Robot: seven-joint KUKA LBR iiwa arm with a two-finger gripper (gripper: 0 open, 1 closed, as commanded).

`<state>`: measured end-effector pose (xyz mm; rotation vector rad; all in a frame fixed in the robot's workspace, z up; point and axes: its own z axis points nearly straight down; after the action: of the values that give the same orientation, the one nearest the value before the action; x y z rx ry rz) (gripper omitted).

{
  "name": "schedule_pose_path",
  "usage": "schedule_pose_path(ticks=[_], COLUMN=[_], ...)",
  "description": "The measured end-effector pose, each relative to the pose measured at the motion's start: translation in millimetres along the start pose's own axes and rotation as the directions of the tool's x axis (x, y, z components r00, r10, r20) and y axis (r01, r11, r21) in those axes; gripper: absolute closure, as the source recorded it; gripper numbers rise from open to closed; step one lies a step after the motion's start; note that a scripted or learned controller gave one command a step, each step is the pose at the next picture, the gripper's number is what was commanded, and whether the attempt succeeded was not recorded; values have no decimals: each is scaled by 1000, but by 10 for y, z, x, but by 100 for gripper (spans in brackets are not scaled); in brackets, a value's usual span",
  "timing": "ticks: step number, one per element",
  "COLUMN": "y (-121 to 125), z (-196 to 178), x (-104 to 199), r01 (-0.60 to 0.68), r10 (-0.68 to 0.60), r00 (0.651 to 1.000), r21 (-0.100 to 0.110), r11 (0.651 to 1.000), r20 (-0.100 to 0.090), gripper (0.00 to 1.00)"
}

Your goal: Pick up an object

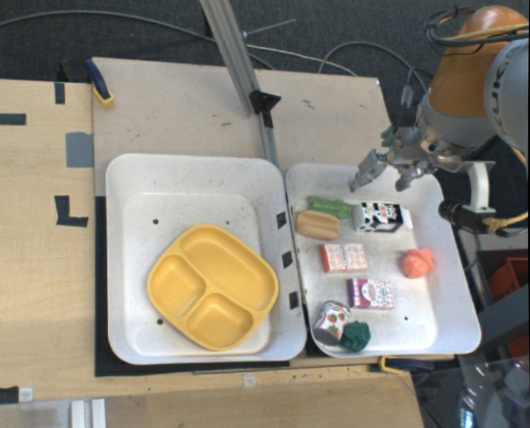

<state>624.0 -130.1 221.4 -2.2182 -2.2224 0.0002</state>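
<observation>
In the left bin (pixel 122 239) we see a yellow divided plate (pixel 213 285). The right bin (pixel 457 319) holds our candidates, and the black-and-white carton (pixel 380 217) near its far edge lies closest to the tool. We should centre over it before descending. The gripper (pixel 388 175) hangs over that far edge, fingers spread apart, gripping and touching nothing.

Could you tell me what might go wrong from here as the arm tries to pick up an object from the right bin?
The gripper hovers open over the right bin's far edge, so descending there could hit the rim. The green item touches the tan bun-shaped toy, so a grasp may catch both or knock one aside. The black-and-white carton lies flat and may slip.
</observation>
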Motion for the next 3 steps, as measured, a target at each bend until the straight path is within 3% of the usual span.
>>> schedule_pose_path(ticks=[1,3], y=[0,-46], z=[0,919], x=[0,101], r01=[1,0], r10=[-1,0], r00=[1000,1000], r21=[0,4], r11=[1000,1000], r20=[1,2], gripper=[0,0])
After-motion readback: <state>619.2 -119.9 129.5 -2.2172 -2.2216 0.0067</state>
